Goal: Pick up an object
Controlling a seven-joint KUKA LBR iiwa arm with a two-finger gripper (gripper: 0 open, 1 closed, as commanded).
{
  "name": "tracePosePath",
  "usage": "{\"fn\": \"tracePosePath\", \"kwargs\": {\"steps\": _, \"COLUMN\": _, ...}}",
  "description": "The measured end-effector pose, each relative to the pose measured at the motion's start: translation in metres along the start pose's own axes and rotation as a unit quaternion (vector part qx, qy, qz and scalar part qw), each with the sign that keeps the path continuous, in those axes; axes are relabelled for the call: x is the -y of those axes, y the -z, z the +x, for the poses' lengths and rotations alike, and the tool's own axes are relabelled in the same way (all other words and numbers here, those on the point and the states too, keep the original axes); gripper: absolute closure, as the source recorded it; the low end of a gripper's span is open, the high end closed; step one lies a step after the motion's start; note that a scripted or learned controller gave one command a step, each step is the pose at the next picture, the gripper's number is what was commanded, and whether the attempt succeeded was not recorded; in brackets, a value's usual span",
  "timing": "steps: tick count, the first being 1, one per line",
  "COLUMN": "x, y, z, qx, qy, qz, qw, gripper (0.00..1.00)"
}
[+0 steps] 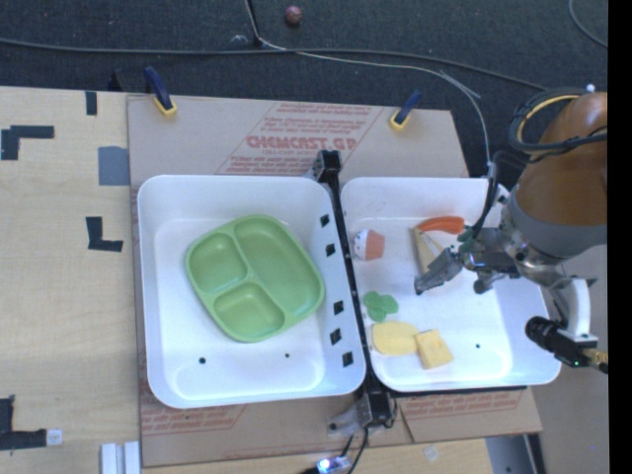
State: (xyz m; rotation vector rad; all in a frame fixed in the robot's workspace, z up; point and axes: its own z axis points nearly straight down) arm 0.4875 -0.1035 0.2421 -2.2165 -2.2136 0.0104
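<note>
**Gripper open over the right bin, nothing between its fingers**

We see the arm reaching in from the right, its orange band above the wrist, with the gripper hanging over the right bin. Its two dark fingers are spread apart, and we see no object between them.

In the right bin we count several small items. An orange carrot-like piece lies near the far wall, and just below it a tan wedge sits beside the finger tips; we cannot tell whether a finger touches it. Near the divider between the bins is a small orange and white piece. Closer to the near wall we find a small green leafy piece, then a yellow rounded item with a yellow-tan block just beside it on its right.

The left bin holds a green divided plate with three compartments, lying flat and turned at an angle.

Both bins rest on a cardboard sheet clamped at its far edge by two blue and yellow clamps.
</note>
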Motion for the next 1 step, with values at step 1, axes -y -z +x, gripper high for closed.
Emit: {"fn": "tracePosePath", "kwargs": {"steps": 1, "x": -0.0019, "y": 0.0042, "z": 0.0001, "qx": 0.001, "qy": 0.001, "qz": -0.005, "qw": 1.0000, "gripper": 0.00}}
